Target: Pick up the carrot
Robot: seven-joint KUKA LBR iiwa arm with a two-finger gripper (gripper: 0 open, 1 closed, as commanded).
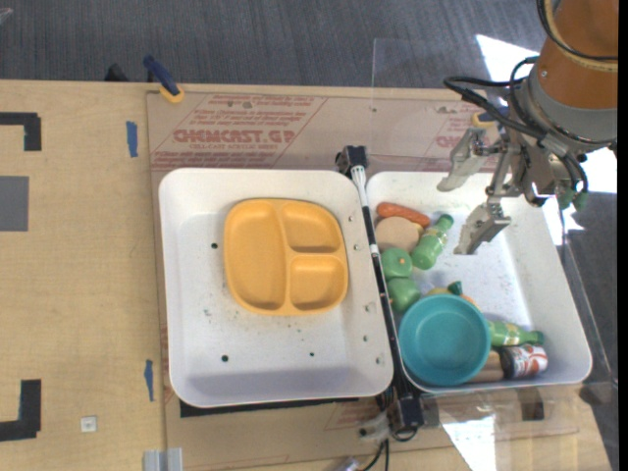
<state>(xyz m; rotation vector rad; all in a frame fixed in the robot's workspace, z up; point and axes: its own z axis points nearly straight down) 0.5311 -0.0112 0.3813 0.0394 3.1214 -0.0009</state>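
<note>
Orange and slim, the small plastic carrot [402, 213] lies near the far left corner of the right white bin [561, 263], touching a tan bread-like piece [396, 234]. Spread wide and empty, the two-finger gripper [472, 199] hovers to its right, so this looks like the approach; next it should shift left and descend.

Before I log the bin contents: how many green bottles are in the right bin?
2. One green bottle leans beside the carrot near the bin's far left; another lies by the teal bowl at the near edge. The bowl may hide more.
</note>
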